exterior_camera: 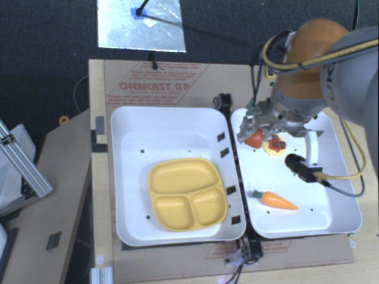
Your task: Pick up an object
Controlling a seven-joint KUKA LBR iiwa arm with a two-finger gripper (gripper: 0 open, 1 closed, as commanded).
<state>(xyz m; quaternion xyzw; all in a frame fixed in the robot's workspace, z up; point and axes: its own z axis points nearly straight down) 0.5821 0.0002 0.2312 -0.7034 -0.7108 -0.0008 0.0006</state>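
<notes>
Left bin [127,158]: holds divided tray [187,193].
Right bin [331,212]: carrot [277,200] near front; tomato [254,138] and small round item [275,146] behind it.

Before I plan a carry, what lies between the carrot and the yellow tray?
Camera view: the bins' two adjoining white walls, between carrot and yellow tray.

At about three o'clock from centre you see a toy carrot [277,200], orange with a green stub, lying flat in the right bin [331,218], its tip pointing toward four o'clock. Up at one o'clock from the carrot, a small red piece [254,139] and a round yellow-and-red piece [275,146] sit just beside each other, the red one at nine o'clock of the yellow.
</notes>
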